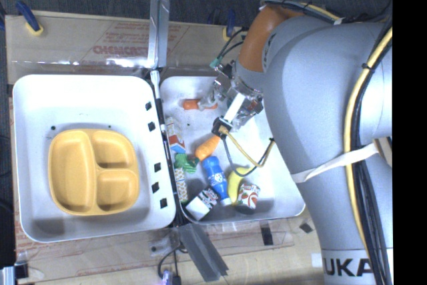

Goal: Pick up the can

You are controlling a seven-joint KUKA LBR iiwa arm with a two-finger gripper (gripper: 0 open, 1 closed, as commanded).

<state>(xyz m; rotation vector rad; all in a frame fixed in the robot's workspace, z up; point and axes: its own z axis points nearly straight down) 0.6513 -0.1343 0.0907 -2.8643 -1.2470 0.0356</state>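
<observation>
Two bins sat side by side on the surface [73, 43]. The can [247, 196] was in the right bin [275, 191], down in the near right corner. At least that red-and-white rounded thing looked like the can, but it was small in the shot and seemed to lie tipped over.

It would probably handle light and stiff but thin-walled, with a smooth skin that could slip or roll if nudged. The best bet looked like taking it across the round body, not by the ends.

Room was tight. A yellow toy fruit [235, 186] was touching it on the left, with a blue bottle [214, 173] just beside that. The bin's wall ran close on the right and the near side. The bare floor just beyond the can, toward the arm, looked like the only open way in.

The pincer [212, 98] hung at the far end of the same bin, next to a small orange piece [190, 103] and well apart from the can. Whether it was apart or together couldn't be told from this angle. The left bin [33, 143] held a yellow plate [93, 170].
</observation>
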